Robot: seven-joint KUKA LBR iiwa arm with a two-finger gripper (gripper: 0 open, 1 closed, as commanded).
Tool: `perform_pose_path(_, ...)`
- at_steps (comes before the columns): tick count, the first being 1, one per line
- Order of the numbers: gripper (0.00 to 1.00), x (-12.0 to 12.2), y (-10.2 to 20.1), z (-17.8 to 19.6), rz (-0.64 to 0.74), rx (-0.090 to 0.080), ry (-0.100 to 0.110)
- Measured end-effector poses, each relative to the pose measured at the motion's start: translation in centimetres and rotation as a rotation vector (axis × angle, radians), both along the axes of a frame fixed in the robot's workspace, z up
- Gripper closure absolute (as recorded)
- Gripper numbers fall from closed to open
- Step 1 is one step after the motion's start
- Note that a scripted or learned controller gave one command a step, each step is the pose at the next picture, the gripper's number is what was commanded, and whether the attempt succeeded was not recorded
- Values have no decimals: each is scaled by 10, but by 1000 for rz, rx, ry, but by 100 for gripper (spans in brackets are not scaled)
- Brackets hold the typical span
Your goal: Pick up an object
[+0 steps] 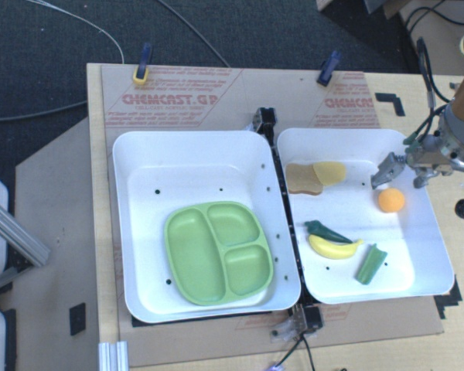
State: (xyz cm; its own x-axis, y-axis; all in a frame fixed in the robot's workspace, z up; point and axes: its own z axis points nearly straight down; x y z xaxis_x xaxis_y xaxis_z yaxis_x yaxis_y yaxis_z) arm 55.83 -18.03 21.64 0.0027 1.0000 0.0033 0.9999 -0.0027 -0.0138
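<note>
Camera view: two white bins sit side by side on the bench; the left bin (131,168) holds a green divided plate (218,250) with three compartments, lying flat toward the 6 o'clock side of that bin.

The right bin (425,277) holds five items; a slice of bread (301,178) lies at the bin's 10 o'clock corner, touching a yellow wedge of cheese (330,172) at its 3 o'clock side; an orange ball (391,200) rests near the bin's 2 o'clock area; a banana (334,246) lies near the bin's centre, with a dark green piece (327,232) touching its 12 o'clock edge; a green block (370,264) lies tilted just beside the banana, at its 4 o'clock.

The arm enters from 3 o'clock; the gripper (403,174) hangs over the bin's 2 o'clock corner, its two fingers spread apart with nothing between them; the left fingertip (383,173) sits at 11 o'clock from the orange ball, close above it; the ball lies on the bin floor, not clamped.

Two clamps (142,62) stand at the bench's 12 o'clock edge.
</note>
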Motion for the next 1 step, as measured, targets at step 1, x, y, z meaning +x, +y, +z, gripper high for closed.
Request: perform_pose_path(1,0,3,0,6,3,-3,-12)
